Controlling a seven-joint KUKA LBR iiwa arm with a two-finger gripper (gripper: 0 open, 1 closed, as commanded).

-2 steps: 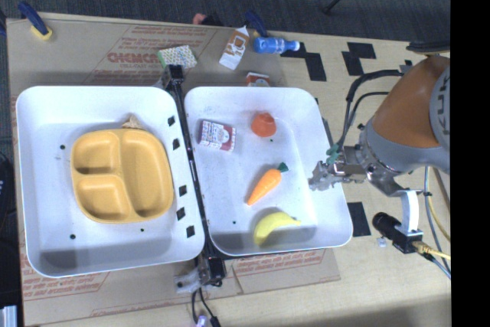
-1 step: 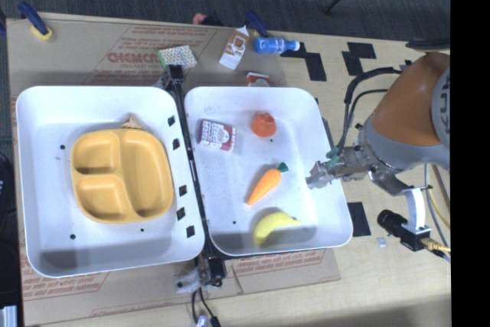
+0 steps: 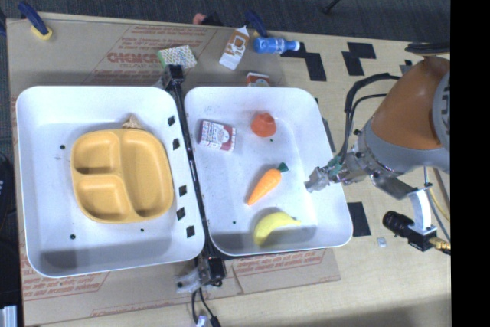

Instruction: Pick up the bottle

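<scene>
Pincer (image 3: 320, 180) over right bin (image 3: 325, 138) rim, grip state unclear, bottle (image 3: 273, 45) well apart

Blue bottle (image 3: 276, 46); orange carrot (image 3: 266, 184); yellow tray (image 3: 121, 174); 2 white bins (image 3: 46, 107).

Glossy white plastic bins (image 3: 31, 165), matt yellow plastic divided plate (image 3: 122, 174) in the left one, smooth plastic carrot (image 3: 265, 184) and banana (image 3: 272, 225), blue translucent plastic bottle (image 3: 274, 46) on printed cardboard (image 3: 115, 57), metal gripper (image 3: 320, 178).
</scene>
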